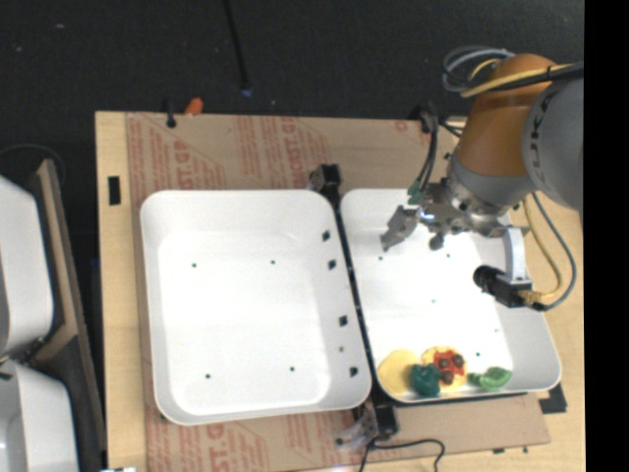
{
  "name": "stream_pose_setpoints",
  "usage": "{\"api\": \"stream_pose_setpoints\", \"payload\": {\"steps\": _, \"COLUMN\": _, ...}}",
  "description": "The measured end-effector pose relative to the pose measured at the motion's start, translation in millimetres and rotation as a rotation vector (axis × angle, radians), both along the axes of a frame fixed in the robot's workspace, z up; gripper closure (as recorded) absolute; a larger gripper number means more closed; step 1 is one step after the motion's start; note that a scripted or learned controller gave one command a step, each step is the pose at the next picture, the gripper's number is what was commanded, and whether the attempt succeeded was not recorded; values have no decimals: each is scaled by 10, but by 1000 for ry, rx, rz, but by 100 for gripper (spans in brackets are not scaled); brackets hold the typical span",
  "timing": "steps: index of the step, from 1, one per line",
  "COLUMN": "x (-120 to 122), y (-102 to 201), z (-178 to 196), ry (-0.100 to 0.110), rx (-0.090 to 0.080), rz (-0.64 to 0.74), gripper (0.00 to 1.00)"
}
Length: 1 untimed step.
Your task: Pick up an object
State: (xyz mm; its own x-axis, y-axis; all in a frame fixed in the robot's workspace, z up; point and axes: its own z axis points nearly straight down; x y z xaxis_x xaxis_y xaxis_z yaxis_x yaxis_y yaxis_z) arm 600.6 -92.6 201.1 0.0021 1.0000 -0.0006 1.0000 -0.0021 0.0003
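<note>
Several small toys lie along the near edge of the right bin (432,303): a yellow flat piece (395,370), a teal object (425,382), a red one (449,361) and a green one (490,377). My gripper (417,231) hangs over the far part of the right bin, well away from the toys. Its two fingers (397,230) are spread apart with nothing between them. The orange band of the arm (501,126) sits above it.
The left bin (241,303) lies beside the right one, with black clips (343,283) along the divider between them. Both rest on a cardboard-covered bench (236,155). A cable and black fitting (501,283) hang off the wrist over the right bin.
</note>
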Motion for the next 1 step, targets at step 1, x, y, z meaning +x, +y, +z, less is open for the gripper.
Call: {"api": "stream_pose_setpoints", "payload": {"steps": 1, "x": -272, "y": 250, "z": -3, "ry": 0, "rx": 1, "rz": 2, "gripper": 0}}
